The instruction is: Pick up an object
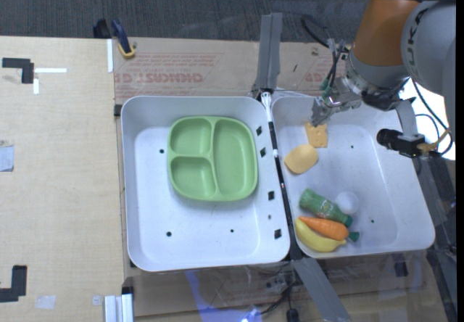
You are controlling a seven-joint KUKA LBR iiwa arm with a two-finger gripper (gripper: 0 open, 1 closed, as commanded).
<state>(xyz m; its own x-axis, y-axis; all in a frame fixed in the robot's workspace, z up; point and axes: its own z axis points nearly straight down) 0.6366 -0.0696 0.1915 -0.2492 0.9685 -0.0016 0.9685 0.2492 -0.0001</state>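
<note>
Camera view: our hand [321,112], finger state unclear, sits over a small tan block [317,135] in the right bin [406,190]. We judge it light, rigid; grip its flat sides.

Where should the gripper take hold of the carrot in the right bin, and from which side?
Grip the carrot across its orange middle, coming straight down. It lies flat, resting on the banana with the green bottle close behind, so a side approach looks blocked; fingers should probably close across its narrow width.
</note>
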